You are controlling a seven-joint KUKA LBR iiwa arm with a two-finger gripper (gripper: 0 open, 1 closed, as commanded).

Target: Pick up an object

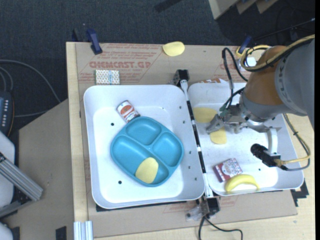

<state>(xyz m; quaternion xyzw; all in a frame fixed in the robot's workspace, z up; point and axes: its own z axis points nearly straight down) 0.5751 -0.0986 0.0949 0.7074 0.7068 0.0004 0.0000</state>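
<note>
Over the right bin (287, 149), seen from the fixed overhead camera, the grey arm (300, 79) reaches in from the right, its orange band (262, 81) sitting above the wrist. Gripper (223, 124) hangs low at the bin's left half, pointing toward the divider between the bins. Fingers look slightly parted with nothing visibly between them, though the metal parts are small and cluttered. Just above-left of the fingertips lies a flat yellow piece (203, 114); just below them sits a smaller yellow lump (218, 137), close to the tips, contact not resolvable. Neither is clamped.

Toward the near edge of the right bin: a small red-and-white packet (228, 169), and touching its lower side a banana (241, 183). A black cable fitting (264, 154) hangs from the arm over the bin's middle.

Left bin (100, 109) holds a blue divided plate (150, 146), three compartments, tilted diagonally. A yellow lemon-like object (147, 170) rests in the plate's near compartment. A small red-and-white can (128, 111) lies on its side just beyond the plate's far corner, close to the rim but apart from it.

On the brown bench board (130, 59), beyond the bins: a yellow object (173, 48), a patterned white packet (107, 76), and a blue clamp (93, 41) at the far-left corner.
</note>
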